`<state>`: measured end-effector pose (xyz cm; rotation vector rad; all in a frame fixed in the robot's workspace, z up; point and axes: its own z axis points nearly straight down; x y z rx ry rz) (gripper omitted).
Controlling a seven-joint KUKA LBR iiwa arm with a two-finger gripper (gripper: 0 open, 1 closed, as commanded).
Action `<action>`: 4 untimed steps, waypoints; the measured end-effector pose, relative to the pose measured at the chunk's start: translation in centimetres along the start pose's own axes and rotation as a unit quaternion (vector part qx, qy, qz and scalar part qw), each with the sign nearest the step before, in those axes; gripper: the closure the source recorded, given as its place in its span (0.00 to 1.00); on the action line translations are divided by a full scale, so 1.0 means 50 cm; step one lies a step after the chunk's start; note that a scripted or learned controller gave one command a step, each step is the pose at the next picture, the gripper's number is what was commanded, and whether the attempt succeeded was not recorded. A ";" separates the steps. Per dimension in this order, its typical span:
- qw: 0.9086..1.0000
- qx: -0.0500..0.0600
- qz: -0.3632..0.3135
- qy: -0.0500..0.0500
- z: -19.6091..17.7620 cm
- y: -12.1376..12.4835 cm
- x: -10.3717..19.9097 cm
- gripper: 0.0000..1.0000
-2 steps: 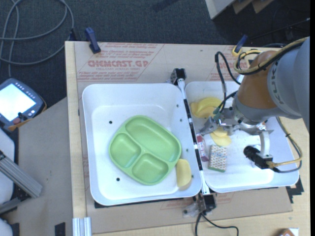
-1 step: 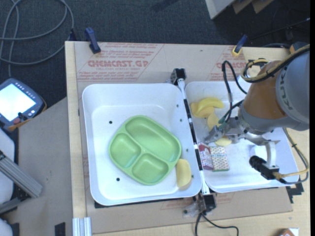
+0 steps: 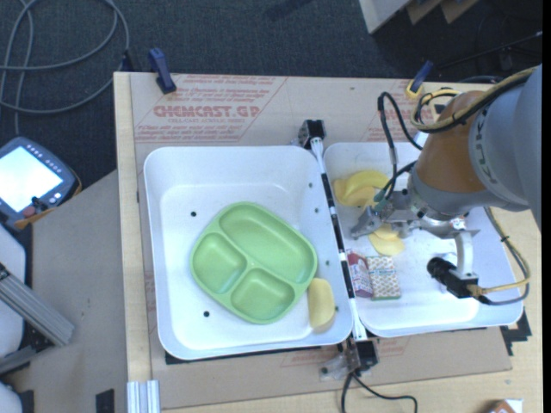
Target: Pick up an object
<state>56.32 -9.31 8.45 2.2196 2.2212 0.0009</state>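
gripper (image 3: 376, 222) low in right bin (image 3: 495, 312) | grip state: you can't tell | centre on yellow piece (image 3: 386, 243) beside packet (image 3: 379, 276), then close

Loose objects in both bins.
Right of frame: yellow pieces (image 3: 360, 186) and (image 3: 386, 243), a patterned packet (image 3: 377, 276). Centre: yellow piece (image 3: 320, 303) beside green tray (image 3: 252, 261).

A lime-green divided plate (image 3: 254, 262) and a pale yellow piece (image 3: 321, 304) sit in the white left bin (image 3: 168, 188), while the white right bin (image 3: 430, 317) carries yellow items (image 3: 362, 186), a red-and-white patterned packet (image 3: 375, 277) and the grey arm (image 3: 508, 144) with its orange band (image 3: 448, 157).
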 end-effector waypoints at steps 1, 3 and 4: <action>1.000 -0.001 0.000 0.000 -0.020 0.001 0.000 1.00; 1.000 0.002 0.000 0.001 0.001 -0.026 -0.001 0.00; 1.000 0.002 0.001 0.001 0.000 -0.047 0.003 0.00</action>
